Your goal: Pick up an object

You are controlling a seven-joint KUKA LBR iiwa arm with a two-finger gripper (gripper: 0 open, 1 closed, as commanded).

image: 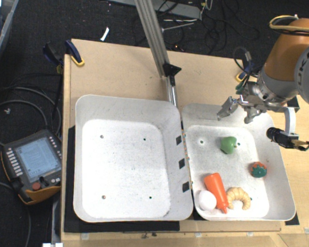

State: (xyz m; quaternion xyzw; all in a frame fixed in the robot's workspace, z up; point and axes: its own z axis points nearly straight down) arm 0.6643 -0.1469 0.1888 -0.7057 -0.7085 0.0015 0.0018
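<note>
The gripper (236, 111) hangs with its two fingers spread apart and nothing between them, above the far edge of the right bin (278, 172). Nearest it in that bin lies a green object (228, 145); farther off are a red-and-green ball (258, 169), an orange carrot (217, 190), a white egg (207, 200) and a tan croissant (239, 197). The left bin (84, 141) sits alongside.

A light wooden bench (126, 73) stands on a dark floor (34, 25) strewn with black cables (6, 108). A handheld control pendant (33, 161) with a lit screen lies on the floor to the left. A slanted metal pole (153, 32) crosses the top of the bench. A clear plastic container (2, 12) sits at the upper left corner. Lighting is even and bright.
</note>
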